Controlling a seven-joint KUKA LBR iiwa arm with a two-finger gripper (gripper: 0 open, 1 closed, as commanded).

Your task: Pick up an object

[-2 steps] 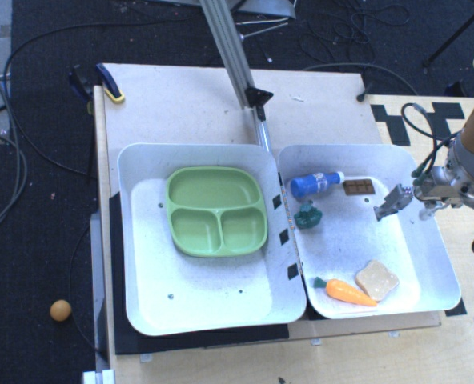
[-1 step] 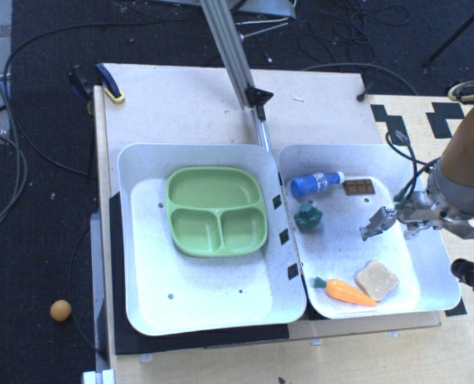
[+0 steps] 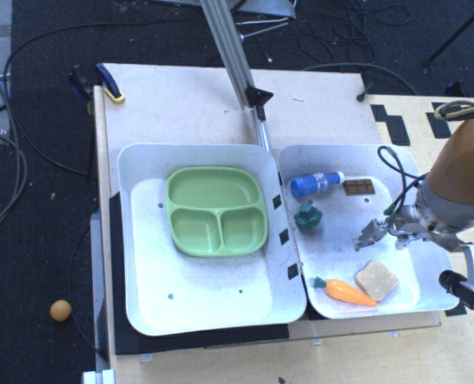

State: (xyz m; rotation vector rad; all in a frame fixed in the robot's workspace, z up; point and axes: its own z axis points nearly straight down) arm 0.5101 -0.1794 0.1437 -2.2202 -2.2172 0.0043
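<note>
The right bin (image 3: 397, 162) holds a blue bottle (image 3: 312, 184) on its side, a brown chocolate bar (image 3: 358, 187), a small teal toy (image 3: 307, 217), an orange carrot (image 3: 349, 293) and a tan bread slice (image 3: 377, 281). My gripper (image 3: 371, 234) hovers over the bin's bare middle floor, just above the bread slice and right of the teal toy. Its fingers stand open with nothing between them. The arm comes in from the right, its orange band (image 3: 467, 160) above the wrist.
The left bin (image 3: 141, 294) carries a green three-part plate (image 3: 218, 210). A metal pole (image 3: 235, 54) slants up from the bins' far junction. An orange ball (image 3: 60, 310) lies on the dark floor at the left, among cables.
</note>
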